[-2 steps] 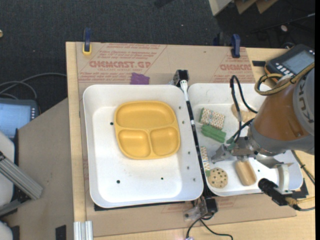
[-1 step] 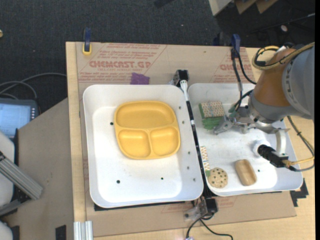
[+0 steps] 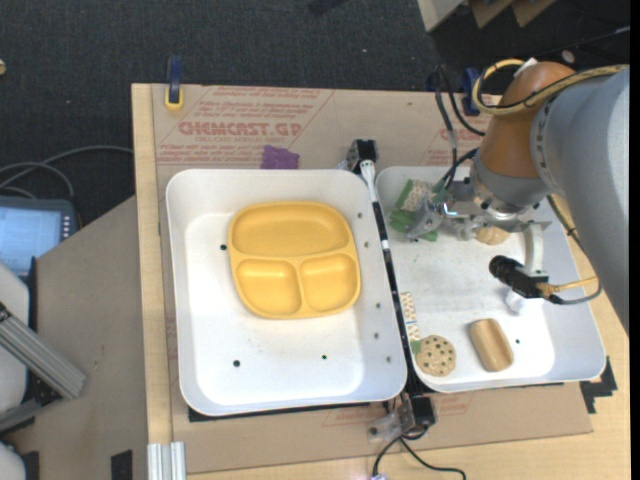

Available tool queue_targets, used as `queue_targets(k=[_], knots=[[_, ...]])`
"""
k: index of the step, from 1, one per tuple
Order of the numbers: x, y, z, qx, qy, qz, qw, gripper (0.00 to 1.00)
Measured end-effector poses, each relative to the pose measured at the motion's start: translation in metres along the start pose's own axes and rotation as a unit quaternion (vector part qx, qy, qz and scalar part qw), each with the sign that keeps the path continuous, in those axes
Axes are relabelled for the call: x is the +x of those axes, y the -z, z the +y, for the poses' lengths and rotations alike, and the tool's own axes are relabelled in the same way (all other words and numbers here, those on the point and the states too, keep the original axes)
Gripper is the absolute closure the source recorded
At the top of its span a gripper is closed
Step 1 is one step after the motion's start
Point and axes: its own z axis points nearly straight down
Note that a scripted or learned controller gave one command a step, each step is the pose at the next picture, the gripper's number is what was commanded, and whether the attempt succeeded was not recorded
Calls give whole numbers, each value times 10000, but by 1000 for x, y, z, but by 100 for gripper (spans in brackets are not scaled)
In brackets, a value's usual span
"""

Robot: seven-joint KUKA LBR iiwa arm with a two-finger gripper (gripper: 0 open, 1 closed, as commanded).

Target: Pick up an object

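Camera view shows the grey arm's gripper (image 3: 462, 211) low in the right white bin (image 3: 570, 358), near a green crumpled object (image 3: 410, 208). A round speckled cookie (image 3: 436, 354) and a tan bread-like block (image 3: 490, 344) lie near the front. A yellow divided plastic tray (image 3: 295, 258) sits in the left white bin (image 3: 200, 348).

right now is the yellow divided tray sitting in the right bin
No, the yellow tray lies in the left bin.

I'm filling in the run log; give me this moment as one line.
arm: over right bin far end | gripper: by green item | cookie, bread roll: near end | yellow tray: left bin
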Motion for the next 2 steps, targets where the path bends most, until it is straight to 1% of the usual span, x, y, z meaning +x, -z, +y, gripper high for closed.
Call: queue_targets(k=[1,2], knots=[[6,-1,36,79,2,-11,10000,0],[7,-3,38,115,-20,-21,9999,0]])
